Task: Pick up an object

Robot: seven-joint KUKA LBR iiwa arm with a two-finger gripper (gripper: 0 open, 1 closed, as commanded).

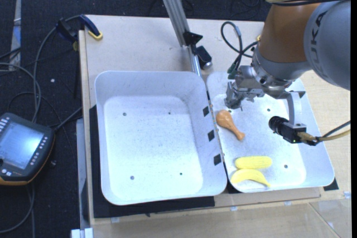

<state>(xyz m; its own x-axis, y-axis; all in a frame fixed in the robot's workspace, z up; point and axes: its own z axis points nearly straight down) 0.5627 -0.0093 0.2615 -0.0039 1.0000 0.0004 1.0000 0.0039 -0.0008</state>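
Camera view, nearest the lower edge of the right bin (pixel 318 167): a yellow toy banana (pixel 249 176) lies with its long axis running left to right, curved ends turned down toward the bin's front wall, and just behind it, nearly touching, a yellow corn cob (pixel 254 163) lies parallel, also left to right. Farther in, close to the bin's left wall, an orange toy chicken drumstick (pixel 229 123) lies on a diagonal, its fat end up-left and its thin bone end pointing down-right. Just above the drumstick's fat end hangs the gripper (pixel 235 98), apart from it with nothing seen between its parts; I cannot tell whether it is open or closed. The left bin (pixel 150 136) sits alongside, its right rim touching the right bin. Beyond both bins a slanted aluminium rail (pixel 174 3) crosses the bench (pixel 139 42).
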